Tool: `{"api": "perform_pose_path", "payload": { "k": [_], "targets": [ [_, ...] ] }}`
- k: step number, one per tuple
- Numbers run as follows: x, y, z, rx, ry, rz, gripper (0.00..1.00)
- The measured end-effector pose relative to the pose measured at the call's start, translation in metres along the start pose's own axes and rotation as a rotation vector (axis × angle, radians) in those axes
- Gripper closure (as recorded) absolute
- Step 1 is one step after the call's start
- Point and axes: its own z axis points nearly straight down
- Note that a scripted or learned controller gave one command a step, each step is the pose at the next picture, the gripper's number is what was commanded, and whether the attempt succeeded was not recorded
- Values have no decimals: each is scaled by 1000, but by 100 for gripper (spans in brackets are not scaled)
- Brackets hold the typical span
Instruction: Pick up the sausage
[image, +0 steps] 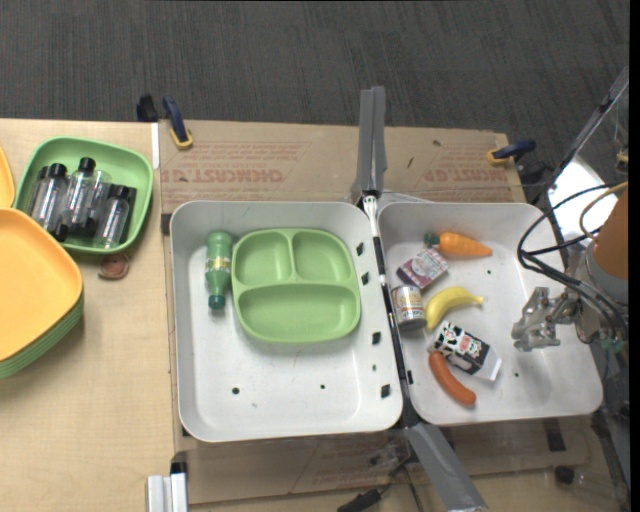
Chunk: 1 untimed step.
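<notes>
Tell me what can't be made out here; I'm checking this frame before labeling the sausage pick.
- Gripper, camera view: fingers too small and blurred to tell open or shut.
- Arm, camera view: cut off by the right edge.
- Sausage, camera view: upper end meets the milk carton; touching or tucked under, unclear.
- Can label: too small to read.
</notes>
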Motion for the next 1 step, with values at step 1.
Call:
{"api": "perform_pose_path", "payload": {
  "k": [1],
  "targets": [
    [36, -3, 23, 0, 1, -218, 100]
  ]
}}
